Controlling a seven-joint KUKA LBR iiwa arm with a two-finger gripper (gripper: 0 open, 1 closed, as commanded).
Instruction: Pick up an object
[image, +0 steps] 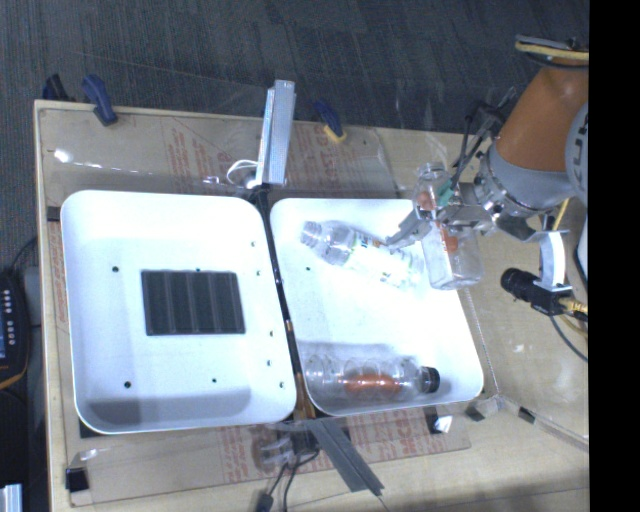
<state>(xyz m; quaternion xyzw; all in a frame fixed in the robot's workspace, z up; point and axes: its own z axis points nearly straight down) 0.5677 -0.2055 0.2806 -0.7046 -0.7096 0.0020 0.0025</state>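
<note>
My gripper (446, 218) hangs over the far right corner of the right bin (470, 345). A clear plastic container (453, 262) with a reddish mark shows directly under it, overlapping the bin's right rim; I cannot tell whether it is held. A clear bottle (345, 245) lies tilted in the far part of this bin, just left of the gripper. Another clear bottle (370, 378), with an orange label and a black cap, lies along the near wall. In the left bin (90, 300) rests a dark ribbed rectangular block (192, 302).
A grey upright post (276, 135) stands behind the seam between the bins. Blue clamps (98, 98) grip the bench's far edge. A black cable plug (530, 288) sticks out right of the right bin. A metal bracket (340, 460) lies at the near edge.
</note>
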